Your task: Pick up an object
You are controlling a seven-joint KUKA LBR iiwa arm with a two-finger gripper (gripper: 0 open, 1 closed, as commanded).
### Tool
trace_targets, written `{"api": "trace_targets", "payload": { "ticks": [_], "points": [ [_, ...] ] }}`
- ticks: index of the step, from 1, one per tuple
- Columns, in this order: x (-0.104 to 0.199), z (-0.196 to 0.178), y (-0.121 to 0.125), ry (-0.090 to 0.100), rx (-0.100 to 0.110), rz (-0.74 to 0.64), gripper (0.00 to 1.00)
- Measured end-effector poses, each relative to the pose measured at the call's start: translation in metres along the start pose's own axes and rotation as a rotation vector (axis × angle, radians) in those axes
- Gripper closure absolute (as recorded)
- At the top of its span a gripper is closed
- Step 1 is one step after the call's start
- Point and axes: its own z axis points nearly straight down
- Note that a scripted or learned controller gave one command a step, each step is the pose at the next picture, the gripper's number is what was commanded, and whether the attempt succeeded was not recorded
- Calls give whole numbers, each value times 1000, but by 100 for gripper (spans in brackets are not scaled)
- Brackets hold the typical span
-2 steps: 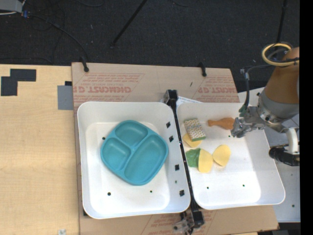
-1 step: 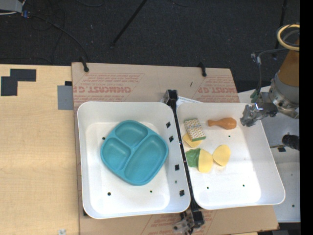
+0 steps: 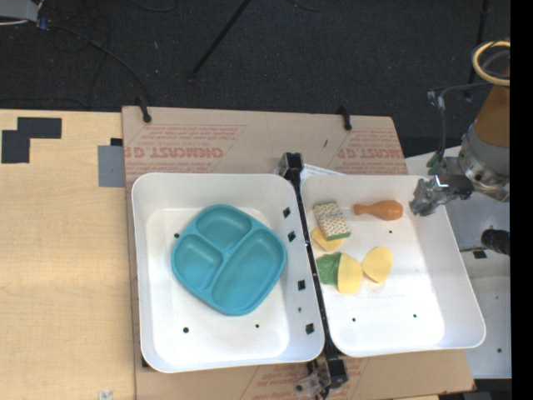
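Grey arm (image 3: 491, 140): enters from right, wrist bent down over right bin's (image 3: 450, 307) upper right rim.
Hand (image 3: 425, 197): near drumstick (image 3: 380, 210); opening indeterminate, nothing visibly held.

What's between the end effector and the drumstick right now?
Nothing: camera view shows bare white bin floor between the end effector and the brown drumstick.

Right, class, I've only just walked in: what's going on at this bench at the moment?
A grey robot arm reaches in from the right, its gripper at the right bin's upper right edge, holding nothing visible. That bin holds small toy foods: a drumstick, a patterned block, a green piece and yellow pieces. The left bin holds a teal divided plate. Nothing has been picked up yet.
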Motion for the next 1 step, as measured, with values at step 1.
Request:
{"api": "trace_targets", "payload": {
  "ticks": [1],
  "points": [
    [53, 12, -4, 2, 3, -2, 100]
  ]
}}
